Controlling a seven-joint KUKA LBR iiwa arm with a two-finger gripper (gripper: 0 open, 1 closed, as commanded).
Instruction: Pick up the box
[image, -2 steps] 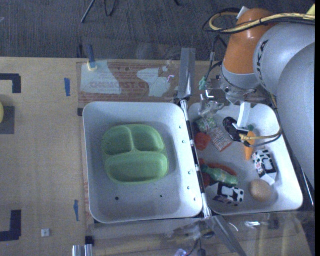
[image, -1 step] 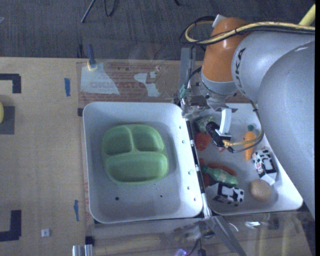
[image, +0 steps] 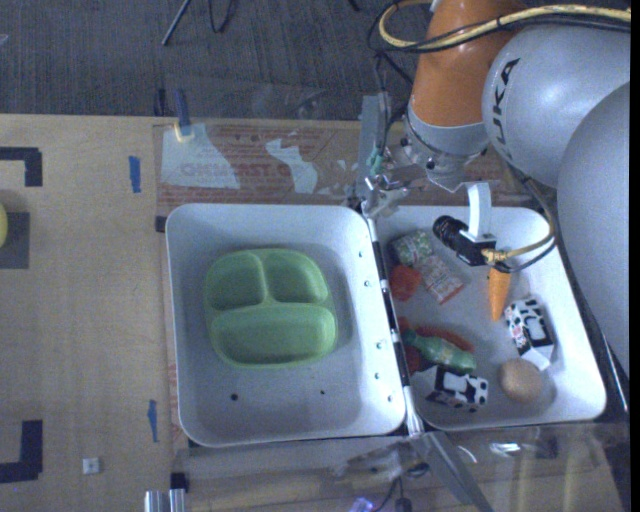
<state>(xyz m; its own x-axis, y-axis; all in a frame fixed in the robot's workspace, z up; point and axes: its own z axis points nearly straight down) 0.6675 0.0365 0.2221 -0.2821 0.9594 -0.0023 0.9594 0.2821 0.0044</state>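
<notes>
Hovering over the far left corner of the right white bin (image: 585, 400), the two-finger gripper (image: 375, 190) is too blurred to read. Near it inside lies the small box with green and red print (image: 428, 262); the left white bin (image: 190, 300) holds a green divided plastic tray (image: 270, 305).

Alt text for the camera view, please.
The gripper hangs over the top corner where two white bins meet. The right bin holds small toys and packets; the left bin holds a green divided plate.
</notes>
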